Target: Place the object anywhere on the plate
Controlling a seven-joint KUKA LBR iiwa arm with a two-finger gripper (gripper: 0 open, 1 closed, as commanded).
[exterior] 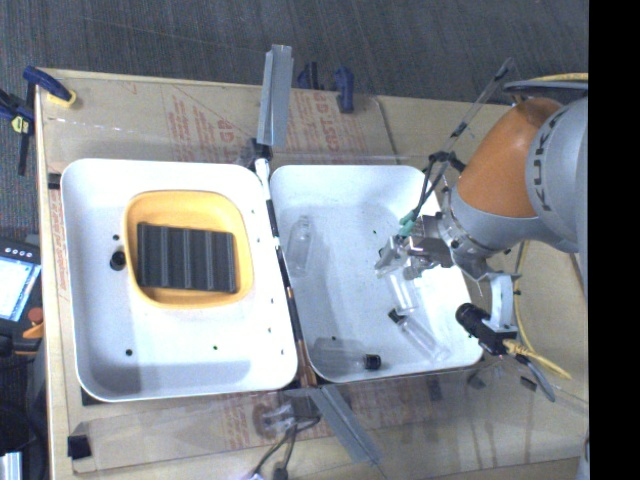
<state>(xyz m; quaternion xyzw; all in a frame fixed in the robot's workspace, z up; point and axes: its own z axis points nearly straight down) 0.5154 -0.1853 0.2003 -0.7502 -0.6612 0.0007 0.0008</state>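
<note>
1. Overhead, the arm's gripper (405, 268) hung over the right bin (340, 183) — whether its jaws were open could not be told.
2. A clear object (300, 240) lay in that bin — the yellow plate (188, 206) sat in the left bin (90, 183).

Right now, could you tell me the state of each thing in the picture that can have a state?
Yellow rounded plate with a dark ribbed insert: lies flat in the left white bin, nothing on it.
Clear plastic object: lies in the right white bin, near its left wall, not on the plate.
Small black piece: rests by the right bin's near wall.
Two-finger gripper: over the right bin, apart from the clear object.
</note>
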